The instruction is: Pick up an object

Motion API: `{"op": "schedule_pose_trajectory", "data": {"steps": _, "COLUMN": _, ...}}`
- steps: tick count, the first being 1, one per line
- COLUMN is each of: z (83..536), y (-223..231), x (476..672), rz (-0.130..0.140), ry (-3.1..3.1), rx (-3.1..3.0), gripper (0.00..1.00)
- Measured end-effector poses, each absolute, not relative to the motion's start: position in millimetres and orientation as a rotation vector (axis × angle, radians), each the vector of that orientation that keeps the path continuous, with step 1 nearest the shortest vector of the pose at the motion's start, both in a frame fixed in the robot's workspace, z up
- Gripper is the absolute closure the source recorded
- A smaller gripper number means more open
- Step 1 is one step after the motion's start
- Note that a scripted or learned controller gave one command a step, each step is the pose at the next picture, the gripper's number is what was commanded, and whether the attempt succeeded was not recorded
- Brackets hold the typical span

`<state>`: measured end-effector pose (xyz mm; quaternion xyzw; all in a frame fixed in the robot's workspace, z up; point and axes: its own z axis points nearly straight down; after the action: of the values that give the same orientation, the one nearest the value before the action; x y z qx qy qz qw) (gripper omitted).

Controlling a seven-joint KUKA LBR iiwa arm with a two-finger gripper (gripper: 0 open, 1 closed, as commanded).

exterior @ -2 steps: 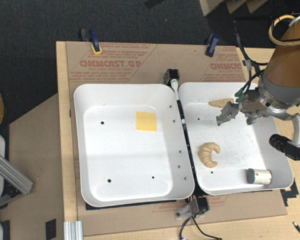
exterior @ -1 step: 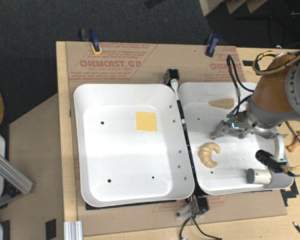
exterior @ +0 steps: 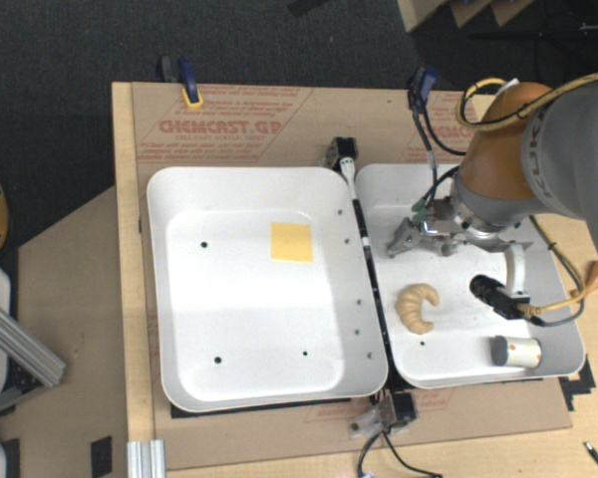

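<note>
A tan croissant-shaped piece (exterior: 417, 307) lies in the right bin (exterior: 448, 371), near its middle. A small white cylinder (exterior: 518, 351) with a dark end rests on its side at that bin's front right corner. A flat yellow square (exterior: 291, 241) lies in the left bin (exterior: 179, 267), toward the back. My gripper (exterior: 422, 248) hangs over the back half of the right bin, just behind the croissant piece and apart from it. It is open, its metal fingers (exterior: 396, 246) spread with nothing between them.
The two bins meet along a black-edged divider (exterior: 364, 257). Blue clamps (exterior: 187, 78) hold the brown board at its back edge. The grey arm with its orange band (exterior: 498, 157) covers the right bin's back right part.
</note>
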<state>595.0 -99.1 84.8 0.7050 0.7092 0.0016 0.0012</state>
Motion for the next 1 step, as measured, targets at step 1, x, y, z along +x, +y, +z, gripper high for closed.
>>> {"op": "schedule_pose_trajectory", "data": {"steps": 1, "z": 202.8, "y": -70.7, "x": 635.3, "rz": 0.017, "ry": 2.218, "rx": 2.206, "gripper": 0.00}}
